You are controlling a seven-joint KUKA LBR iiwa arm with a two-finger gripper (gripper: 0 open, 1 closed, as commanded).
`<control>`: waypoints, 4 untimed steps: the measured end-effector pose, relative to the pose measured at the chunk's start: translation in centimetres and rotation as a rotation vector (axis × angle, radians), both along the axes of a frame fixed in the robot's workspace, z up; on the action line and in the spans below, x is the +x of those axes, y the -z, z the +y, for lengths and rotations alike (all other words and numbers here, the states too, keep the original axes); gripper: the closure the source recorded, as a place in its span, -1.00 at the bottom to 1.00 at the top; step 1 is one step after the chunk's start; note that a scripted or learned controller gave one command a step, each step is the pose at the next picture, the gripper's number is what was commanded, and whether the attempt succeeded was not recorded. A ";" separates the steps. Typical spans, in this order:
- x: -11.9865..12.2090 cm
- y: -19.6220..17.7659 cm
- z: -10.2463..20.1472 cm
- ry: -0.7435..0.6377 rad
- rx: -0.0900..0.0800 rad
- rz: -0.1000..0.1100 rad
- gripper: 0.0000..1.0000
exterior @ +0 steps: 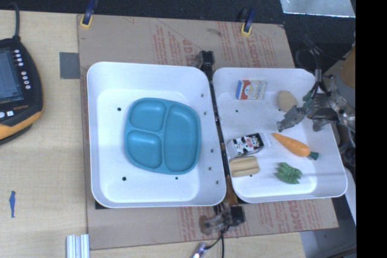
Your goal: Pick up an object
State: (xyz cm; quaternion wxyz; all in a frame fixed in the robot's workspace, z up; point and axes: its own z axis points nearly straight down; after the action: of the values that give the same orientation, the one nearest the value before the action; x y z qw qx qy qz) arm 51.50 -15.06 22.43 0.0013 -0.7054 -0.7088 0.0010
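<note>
My gripper (300, 124) hangs over the right side of the right bin (326, 190), open, with nothing between its fingers. An orange carrot (293, 145) lies just below it. A beige rounded piece (286, 99) sits just to its upper left. The same bin also holds a small white, blue and red carton (250, 89), a black-and-white packet (247, 143), a tan wooden block (243, 166) and a green leafy toy (288, 173). In the left bin (103, 190) lies a blue divided plate (162, 135).
Both bins rest on a cardboard sheet (151, 48) held by clamps (246, 21) at the back. A black and orange control pendant (15, 90) lies on the bench at far left. The arm enters from the right edge.
</note>
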 end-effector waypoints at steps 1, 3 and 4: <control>3.1 11.2 -3.6 0.001 -0.001 0.003 -1.00; 6.2 13.1 -3.0 0.000 -0.001 0.001 -1.00; 2.8 13.3 -2.5 0.000 -0.001 0.001 -1.00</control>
State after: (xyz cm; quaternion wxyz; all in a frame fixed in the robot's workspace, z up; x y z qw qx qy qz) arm 54.32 -17.52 9.14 0.0015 -0.7055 -0.7087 0.0016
